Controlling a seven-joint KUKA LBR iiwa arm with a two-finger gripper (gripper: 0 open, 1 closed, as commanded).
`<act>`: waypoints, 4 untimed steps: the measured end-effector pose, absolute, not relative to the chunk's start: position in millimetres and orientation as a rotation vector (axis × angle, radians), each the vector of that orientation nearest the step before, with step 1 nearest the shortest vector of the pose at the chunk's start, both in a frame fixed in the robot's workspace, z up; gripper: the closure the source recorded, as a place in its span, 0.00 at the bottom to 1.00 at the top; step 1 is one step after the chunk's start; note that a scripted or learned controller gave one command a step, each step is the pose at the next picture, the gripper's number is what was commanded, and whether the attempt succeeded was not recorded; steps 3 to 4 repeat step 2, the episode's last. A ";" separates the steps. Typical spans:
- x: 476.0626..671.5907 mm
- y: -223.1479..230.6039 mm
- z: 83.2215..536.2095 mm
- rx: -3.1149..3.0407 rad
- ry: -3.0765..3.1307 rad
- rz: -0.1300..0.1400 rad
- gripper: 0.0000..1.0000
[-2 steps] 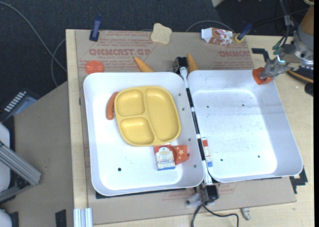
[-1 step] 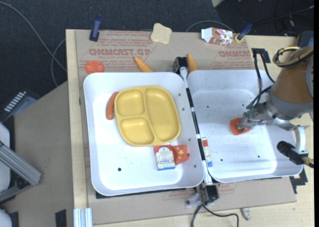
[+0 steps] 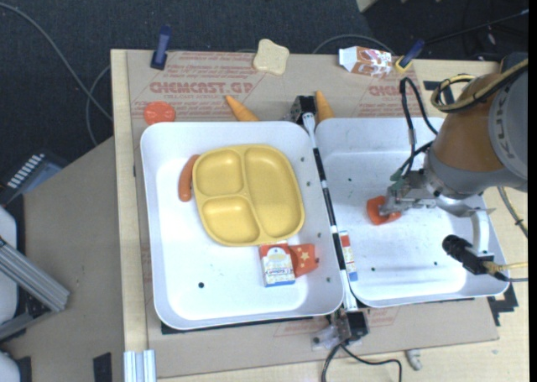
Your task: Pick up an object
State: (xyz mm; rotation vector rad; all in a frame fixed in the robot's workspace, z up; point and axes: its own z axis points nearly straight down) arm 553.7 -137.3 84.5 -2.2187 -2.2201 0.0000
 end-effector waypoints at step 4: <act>555.5 -34.2 185.1 -2.219 -2.224 -0.004 1.00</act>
